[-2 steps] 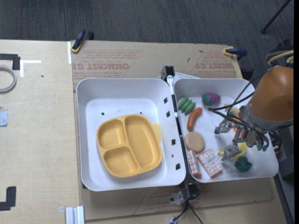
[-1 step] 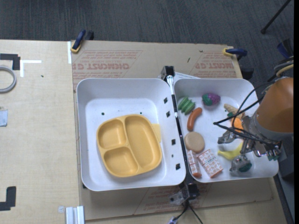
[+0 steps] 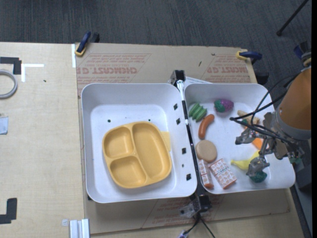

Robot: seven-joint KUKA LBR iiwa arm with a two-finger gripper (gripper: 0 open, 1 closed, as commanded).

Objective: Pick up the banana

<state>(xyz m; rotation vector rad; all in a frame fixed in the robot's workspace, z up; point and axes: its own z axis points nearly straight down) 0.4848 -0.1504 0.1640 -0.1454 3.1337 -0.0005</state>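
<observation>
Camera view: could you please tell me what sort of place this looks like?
Probably a robotics lab bench: clamped cardboard under two white bins, toy food like a banana, and a gripper above it.

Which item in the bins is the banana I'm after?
Look in the right-hand bin, at its near right corner under the pincer. The banana lies there, small and curved, right of the red-and-white carton. It is the only yellow piece among its neighbours.

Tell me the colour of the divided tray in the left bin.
Yellow-orange: the divided tray is plain and unpatterned, seen clearly in the camera view.
</observation>
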